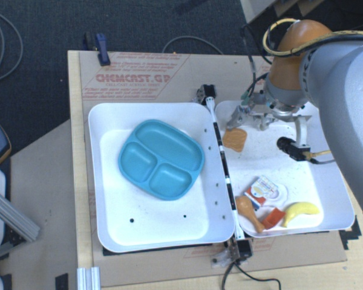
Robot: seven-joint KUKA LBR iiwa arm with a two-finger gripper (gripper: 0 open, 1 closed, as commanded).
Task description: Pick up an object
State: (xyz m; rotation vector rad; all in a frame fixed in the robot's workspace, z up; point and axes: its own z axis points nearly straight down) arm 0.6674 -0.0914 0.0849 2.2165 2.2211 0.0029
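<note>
The task looks barely begun: nothing sits between the fingers of the tool (pixel 245 116), which hovers low over the far end of the right bin (pixel 327 186), at about twelve o'clock in that bin. Whether its fingers are open or closed I cannot tell; they are small and blurred against the white floor. The nearest candidate is a tan bread-like piece (pixel 235 139), just beside the tool at its six o'clock and close to the divider between the bins. Still to come, by my judgement: settle over a thing, close, and lift.

Other choices lie bunched at the right bin's six o'clock corner: a yellow banana (pixel 301 211), a red piece (pixel 274 216), an orange piece (pixel 249 211) and a small white packet (pixel 265 191). They crowd the rim, leaving little room. The bin's middle is open floor. The left bin (pixel 109 210) holds a blue divided plate (pixel 161 159), with free room around it
</note>
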